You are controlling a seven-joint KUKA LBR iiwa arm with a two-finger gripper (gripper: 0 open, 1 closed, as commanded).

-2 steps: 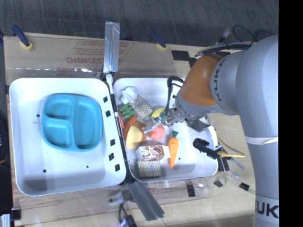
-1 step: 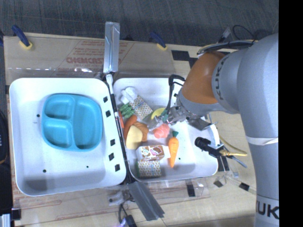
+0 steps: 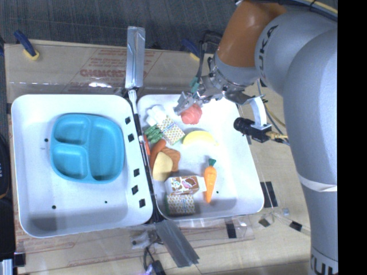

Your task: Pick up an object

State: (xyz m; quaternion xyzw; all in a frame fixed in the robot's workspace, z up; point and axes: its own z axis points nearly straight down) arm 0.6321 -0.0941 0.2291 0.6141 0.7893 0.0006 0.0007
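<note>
The divided tray [image 3: 88, 147] lies in the left bin [image 3: 28, 211]. The right bin [image 3: 243, 171] holds the carrot [image 3: 210, 180], right of two cartons [image 3: 184, 194]; the gripper [image 3: 188, 103] hangs over its far end.

grey arm comes in from the right, orange band up top, wrist bent down-left, gripper [image 3: 191, 101] low over the right bin's far edge.

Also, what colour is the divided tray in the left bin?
The tray is light blue, lying in the left bin; the camera view shows it plainly.
</note>
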